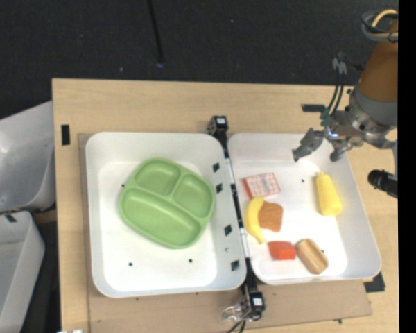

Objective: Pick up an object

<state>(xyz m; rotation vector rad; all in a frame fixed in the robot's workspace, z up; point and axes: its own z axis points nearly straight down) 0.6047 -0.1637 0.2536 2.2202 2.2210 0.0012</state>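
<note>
The left bin (97, 207) is holding a green divided plate (168, 202). The right bin (360, 245) is holding a yellow corn cob (327, 193), banana (252, 220), red block (282, 250), bread roll (311, 255) and patterned packet (261, 184). The gripper (322, 148) is hovering at upper right, fingers spread, grasping nothing.

A pale wooden bench (159, 103) stands on a dark, speckled floor (90, 26), seen from above under even, flat light. A thin dark cable (152, 23) trails across the floor toward the bench's far edge. White plastic containers (14, 172) sit just beside the bench on its left side.
</note>
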